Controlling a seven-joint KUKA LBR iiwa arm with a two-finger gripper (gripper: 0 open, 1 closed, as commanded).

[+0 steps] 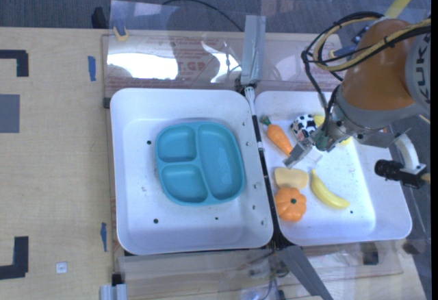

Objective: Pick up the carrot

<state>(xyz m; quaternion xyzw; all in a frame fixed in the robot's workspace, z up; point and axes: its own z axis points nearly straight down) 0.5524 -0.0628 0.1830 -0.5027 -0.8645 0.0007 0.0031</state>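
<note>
1. Carrot (pixel 278 138) lies in the right bin (pixel 387 220), far-left part, close to the bin's left wall; green top points far-left, orange tip points near-right. It rests on the bin floor, not lifted.
2. Pincer (pixel 299 154) sits just right of and nearer than the carrot's tip, low over the bin. Carrot isn't between the fingers. Can't tell whether it's released or clenched; the tip reads as one grey shape.
3. Arm comes in from the right w/ orange band (pixel 375 72) above the wrist; yellow and black cables loop over it.
4. Other stuff in right bin: black-and-white ball-like item (pixel 303 125) just right of the carrot; pale yellow block (pixel 290 177) just near the pincer; small orange pumpkin (pixel 290 205) nearer still, touching or nearly touching the block; banana (pixel 328 193) right of block and pumpkin.
5. Left bin (pixel 137 216) holds a blue divided plate (pixel 200 162) w/ three compartments, roughly centred.
6. Both bins sit side by side on the counter (pixel 48 155), a clear sheet behind them on the far side.
</note>
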